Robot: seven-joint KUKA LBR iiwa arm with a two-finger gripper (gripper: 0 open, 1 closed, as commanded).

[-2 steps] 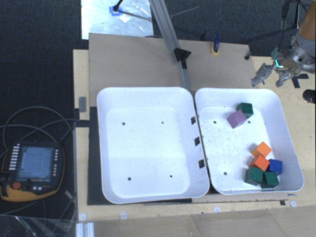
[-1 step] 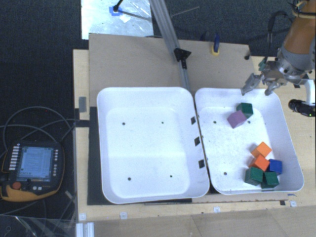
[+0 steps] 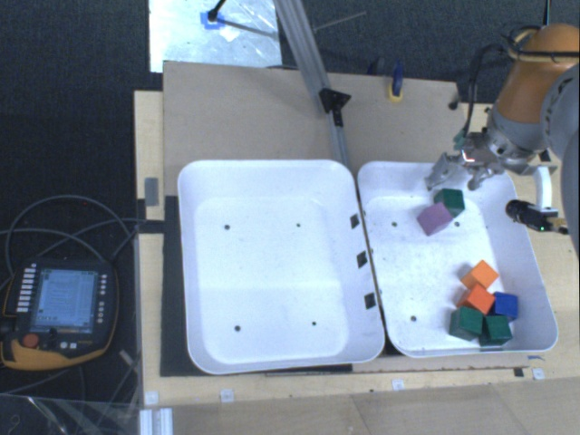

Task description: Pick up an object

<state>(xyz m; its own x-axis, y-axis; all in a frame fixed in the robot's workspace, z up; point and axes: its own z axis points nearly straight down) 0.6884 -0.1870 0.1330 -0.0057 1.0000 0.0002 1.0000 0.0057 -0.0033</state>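
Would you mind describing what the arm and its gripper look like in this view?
The arm is grey with a wide orange band above the wrist, and dark cables loop beside that band. The gripper is pale metallic grey with slim fingers, and a small red light glows on its body. A black-tipped white part juts out beside it.

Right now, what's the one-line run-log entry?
hand: over right bin, far end | beneath: green block | beside: purple block | grasp: unconfirmed

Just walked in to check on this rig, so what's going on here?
The arm's tool is over the far end of the right bin, just above a green block with a purple block beside it. More orange, blue and green blocks sit clustered in that bin's near right corner.
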